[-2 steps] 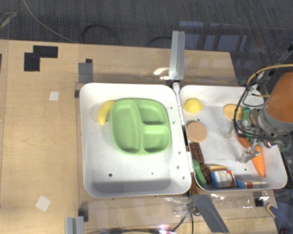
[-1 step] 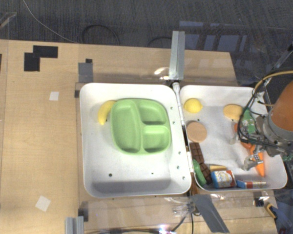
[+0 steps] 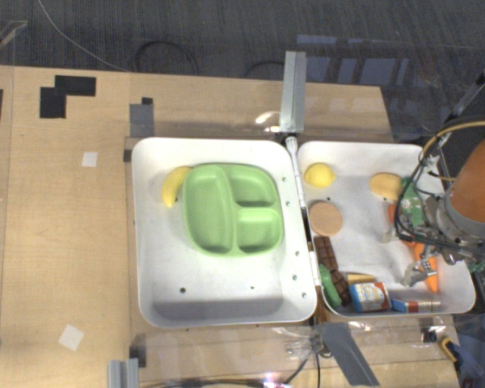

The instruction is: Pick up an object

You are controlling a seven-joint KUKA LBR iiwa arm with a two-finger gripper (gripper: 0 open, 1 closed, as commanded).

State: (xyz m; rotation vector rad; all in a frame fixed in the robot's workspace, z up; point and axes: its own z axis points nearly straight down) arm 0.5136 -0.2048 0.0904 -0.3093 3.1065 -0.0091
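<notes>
The right bin holds a yellow lemon, a pale yellow lump, a round tan disc, a brown chocolate bar, a green item, a blue and orange can and a marker. An orange carrot-like piece lies by the bin's right wall. My gripper hangs low right over this orange piece, with the arm's wrist above it. The wrist and its cables hide part of the orange piece.
In the left bin sits a green divided tray with a banana at its left side. A metal post stands behind the wall between the bins. Bare floor shows in the right bin's middle.
</notes>
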